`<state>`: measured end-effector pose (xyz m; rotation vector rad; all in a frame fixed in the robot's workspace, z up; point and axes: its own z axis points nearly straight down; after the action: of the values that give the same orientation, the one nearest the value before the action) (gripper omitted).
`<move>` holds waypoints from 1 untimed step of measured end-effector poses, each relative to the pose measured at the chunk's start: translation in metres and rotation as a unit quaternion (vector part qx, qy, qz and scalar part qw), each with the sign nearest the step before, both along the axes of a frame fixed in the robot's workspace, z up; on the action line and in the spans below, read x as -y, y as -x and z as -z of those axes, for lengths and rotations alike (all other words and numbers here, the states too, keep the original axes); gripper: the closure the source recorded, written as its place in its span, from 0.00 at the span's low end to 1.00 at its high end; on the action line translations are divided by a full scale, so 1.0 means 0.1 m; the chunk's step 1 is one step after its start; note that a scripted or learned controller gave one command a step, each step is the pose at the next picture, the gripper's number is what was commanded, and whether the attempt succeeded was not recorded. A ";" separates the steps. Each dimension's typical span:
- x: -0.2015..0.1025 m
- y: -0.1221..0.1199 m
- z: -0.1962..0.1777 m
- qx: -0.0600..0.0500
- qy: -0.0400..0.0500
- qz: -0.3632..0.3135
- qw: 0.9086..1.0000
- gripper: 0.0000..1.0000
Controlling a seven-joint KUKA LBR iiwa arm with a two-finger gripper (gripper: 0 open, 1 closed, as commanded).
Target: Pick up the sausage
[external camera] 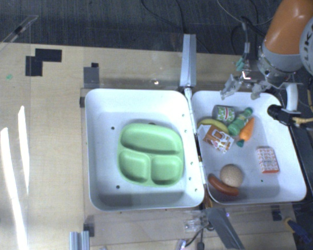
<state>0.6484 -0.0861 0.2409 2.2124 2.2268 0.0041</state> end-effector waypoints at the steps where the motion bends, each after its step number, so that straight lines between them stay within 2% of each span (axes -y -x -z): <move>1: -0.13 0.60 0.56 0.000 0.000 -0.020 1.000 0.00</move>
<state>0.5884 -0.0732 0.1852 2.1666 2.2709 0.0047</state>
